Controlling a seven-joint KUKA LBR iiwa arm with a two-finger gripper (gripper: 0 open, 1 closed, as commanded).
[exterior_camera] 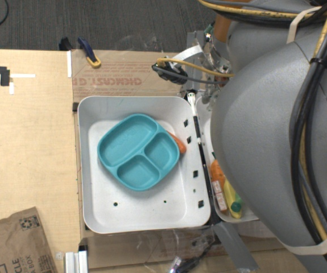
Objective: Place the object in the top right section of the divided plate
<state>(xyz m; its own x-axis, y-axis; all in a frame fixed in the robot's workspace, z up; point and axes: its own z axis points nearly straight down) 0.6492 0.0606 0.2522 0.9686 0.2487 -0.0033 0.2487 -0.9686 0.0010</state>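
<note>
A teal divided plate with three sections lies in the left white bin, tilted a little. An orange object peeks out from behind the plate's right rim, resting on the bin floor. The large grey arm covers the right side of the view and hides most of the right bin. The gripper itself is hidden behind the arm's body.
In the right bin's visible strip lie an orange and yellow-green item. A blue-handled clamp sits on the cardboard behind the bins. Cables hang near the bin's back right corner. A brown paper bag lies at the front left.
</note>
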